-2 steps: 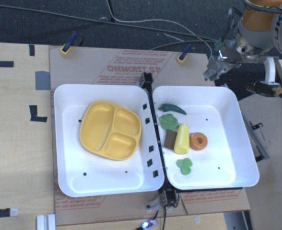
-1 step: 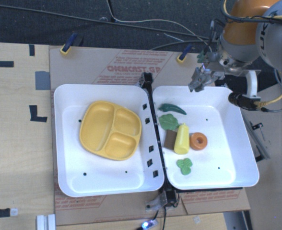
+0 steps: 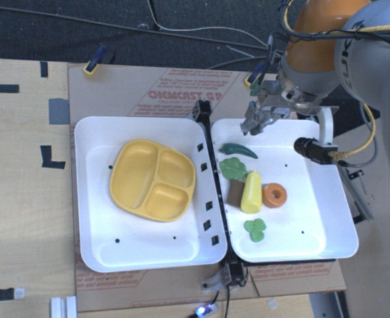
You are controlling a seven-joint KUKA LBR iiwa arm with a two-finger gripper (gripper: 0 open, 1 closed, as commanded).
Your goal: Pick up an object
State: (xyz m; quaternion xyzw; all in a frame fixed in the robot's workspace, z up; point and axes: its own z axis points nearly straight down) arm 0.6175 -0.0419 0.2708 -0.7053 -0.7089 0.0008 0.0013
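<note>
Hanging over the far left corner of the right bin (image 3: 314, 240), my gripper (image 3: 253, 126) is carrying nothing, though whether my jaws are apart or together I cannot tell from here. Just below me a dark green pepper (image 3: 239, 150) is lying, then a leafy green piece (image 3: 233, 169), a brown block (image 3: 236, 193) touching a yellow bottle (image 3: 251, 192), an orange ring (image 3: 274, 195) beside it, and a small green floret (image 3: 255, 228) nearer the front. A yellow divided plate (image 3: 153, 179) is sitting in the left bin (image 3: 92, 237).
</note>
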